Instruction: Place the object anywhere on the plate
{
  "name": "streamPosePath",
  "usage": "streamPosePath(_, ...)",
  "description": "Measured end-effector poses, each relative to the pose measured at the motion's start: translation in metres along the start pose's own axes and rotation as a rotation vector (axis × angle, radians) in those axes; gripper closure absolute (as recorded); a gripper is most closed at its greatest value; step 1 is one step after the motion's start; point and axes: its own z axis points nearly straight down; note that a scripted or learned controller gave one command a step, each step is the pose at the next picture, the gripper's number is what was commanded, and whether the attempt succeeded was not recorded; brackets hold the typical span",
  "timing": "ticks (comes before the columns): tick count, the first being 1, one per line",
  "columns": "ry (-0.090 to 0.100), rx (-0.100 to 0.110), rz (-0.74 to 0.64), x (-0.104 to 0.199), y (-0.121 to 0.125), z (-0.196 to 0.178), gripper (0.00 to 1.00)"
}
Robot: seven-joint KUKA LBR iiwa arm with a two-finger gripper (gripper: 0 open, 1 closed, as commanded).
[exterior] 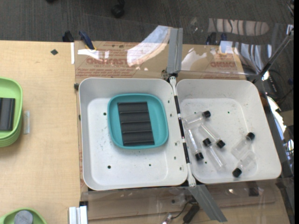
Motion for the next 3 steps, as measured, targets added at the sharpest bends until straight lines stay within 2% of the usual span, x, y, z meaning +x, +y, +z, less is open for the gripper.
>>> streamPosePath(3,-0.002,0.0,-0.005,-0.0032,-0.0008,0.0,0.0)
